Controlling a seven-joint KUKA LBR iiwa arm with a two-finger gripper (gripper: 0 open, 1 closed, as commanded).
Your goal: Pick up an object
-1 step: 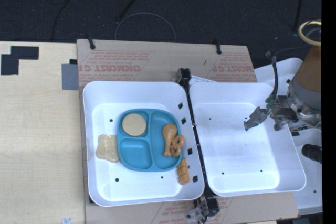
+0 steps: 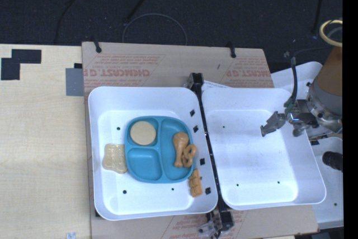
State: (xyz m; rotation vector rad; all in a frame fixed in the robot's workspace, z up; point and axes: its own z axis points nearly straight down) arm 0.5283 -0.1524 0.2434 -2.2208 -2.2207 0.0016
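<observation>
In the left bin (image 2: pixel 106 120) lay the things on offer: a blue sectioned tray (image 2: pixel 146 168) sat near its middle, with a round tan disc (image 2: pixel 142 132) in the tray's upper-left compartment and a twisted tan pretzel-like piece (image 2: pixel 184 149) in its right compartment. A pale, bread-like slab (image 2: pixel 114 158) rested on the bin floor, touching the tray's left edge, and a small orange-brown lump (image 2: pixel 195 183) lay just beside the tray's lower right corner, close to the divider between the bins. The gripper (image 2: pixel 269 127) hung over the upper right part of the right bin (image 2: pixel 251 193), well apart from every item, with nothing between its fingers; how wide they stood I could not tell. Both bins sat on a cardboard sheet (image 2: pixel 168 67).
</observation>
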